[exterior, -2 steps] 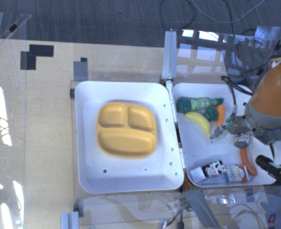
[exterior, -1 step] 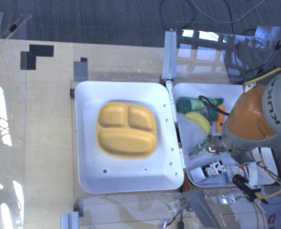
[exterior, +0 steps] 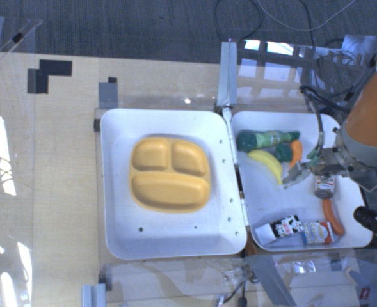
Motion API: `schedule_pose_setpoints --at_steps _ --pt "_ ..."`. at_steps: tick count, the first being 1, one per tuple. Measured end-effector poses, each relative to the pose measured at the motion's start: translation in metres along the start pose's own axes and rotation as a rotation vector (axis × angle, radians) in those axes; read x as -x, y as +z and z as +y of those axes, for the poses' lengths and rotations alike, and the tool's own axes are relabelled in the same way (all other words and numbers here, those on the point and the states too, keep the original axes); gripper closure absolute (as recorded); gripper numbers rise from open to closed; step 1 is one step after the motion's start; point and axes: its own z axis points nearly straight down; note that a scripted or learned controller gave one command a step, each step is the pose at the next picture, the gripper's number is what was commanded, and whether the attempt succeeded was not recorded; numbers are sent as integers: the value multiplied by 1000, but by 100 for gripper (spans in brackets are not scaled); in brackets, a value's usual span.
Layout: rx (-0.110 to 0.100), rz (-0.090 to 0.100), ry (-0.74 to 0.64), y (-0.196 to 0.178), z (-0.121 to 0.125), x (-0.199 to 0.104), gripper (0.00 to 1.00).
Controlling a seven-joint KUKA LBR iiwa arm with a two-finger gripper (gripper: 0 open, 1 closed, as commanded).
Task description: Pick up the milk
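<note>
Looking into the right bin (exterior: 265, 200), we see the milk carton (exterior: 285, 226) lying at its near edge, while the gripper (exterior: 298, 171) hovers farther back beside the banana (exterior: 268, 163), fingers apart, holding nothing.

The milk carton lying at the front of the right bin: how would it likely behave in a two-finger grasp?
The milk carton lies flat on its side, so it probably won't roll or tip. It looks boxy and light, likely stiff enough to pinch. It sits close to the bin's front wall beside another packet, so finger room may be tight.
</note>
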Motion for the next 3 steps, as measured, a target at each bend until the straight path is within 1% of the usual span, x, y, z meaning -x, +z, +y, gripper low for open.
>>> schedule_pose_setpoints --at_steps 1,2,3 --pt "6 -1 -61 156 0 8 0" --pt "0 1 -374 59 3 -27 0" --pt "2 0 -446 -31 3 -24 0"
